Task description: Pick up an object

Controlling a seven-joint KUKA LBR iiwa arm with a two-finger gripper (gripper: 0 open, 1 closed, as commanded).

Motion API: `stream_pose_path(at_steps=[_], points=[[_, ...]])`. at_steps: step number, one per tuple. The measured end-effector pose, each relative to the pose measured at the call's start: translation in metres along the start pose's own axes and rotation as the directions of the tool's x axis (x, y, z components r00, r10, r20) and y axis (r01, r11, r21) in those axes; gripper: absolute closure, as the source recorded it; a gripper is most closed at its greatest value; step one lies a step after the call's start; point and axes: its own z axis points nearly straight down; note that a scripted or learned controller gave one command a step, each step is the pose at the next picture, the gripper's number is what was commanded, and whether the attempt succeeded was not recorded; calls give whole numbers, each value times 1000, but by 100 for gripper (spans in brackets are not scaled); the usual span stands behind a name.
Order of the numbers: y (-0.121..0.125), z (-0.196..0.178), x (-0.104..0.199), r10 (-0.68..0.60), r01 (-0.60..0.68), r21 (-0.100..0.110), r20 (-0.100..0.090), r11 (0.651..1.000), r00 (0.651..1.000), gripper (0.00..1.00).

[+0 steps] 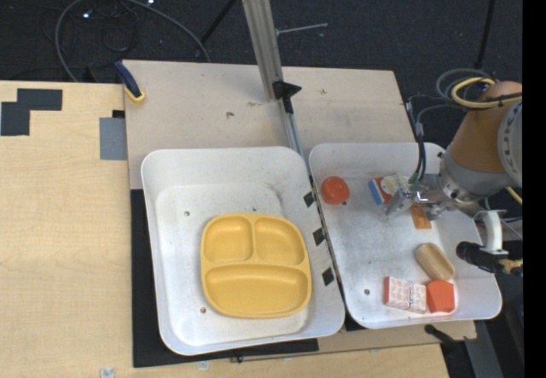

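Observation:
The right bin (367, 159) holds several small objects. A red-orange ball (334, 189) lies at its left side. A blue, white and red packet (380, 189) sits just left of my gripper (406, 198), which is low over the bin's upper middle, right beside the packet. A small orange piece (421, 218) lies just below the gripper. Nearer the front are a tan bread-shaped roll (435, 262), a red and white carton (403, 293) and an orange-red block (440, 297). I cannot see anything held by the gripper.
The left bin (171, 180) bears a yellow divided plate (254, 264). A metal post (263, 35) rises behind the bins. The arm (482, 142) enters from the right over the right bin's far edge. Cables lie on the dark floor behind.

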Motion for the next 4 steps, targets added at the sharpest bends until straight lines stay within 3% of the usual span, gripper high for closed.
stream_pose_path(at_steps=[1,2,3,4], points=[[2,-13,-2,1,-1,-10,7,1000,1000,100],[7,-56,-5,-1,1,5,-5,1000,1000,100],[-2,-109,-2,-2,2,4,-5,1000,1000,100],[7,-169,-2,-3,3,2,-4,1000,1000,100]])
